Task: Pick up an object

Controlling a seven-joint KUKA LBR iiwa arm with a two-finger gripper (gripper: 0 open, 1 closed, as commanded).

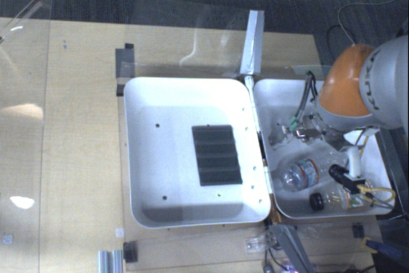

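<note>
The arm's orange band hides most of the tool, whose state I cannot tell, above a clear bottle lying at six o'clock in the right bin.

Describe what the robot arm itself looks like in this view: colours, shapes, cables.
The arm is a bulky, rounded grey body with a glossy orange band above the wrist. Below it sits a smaller metallic gripper assembly. Thin dark cables run along the wrist, with a green wire near the gripper.
</note>
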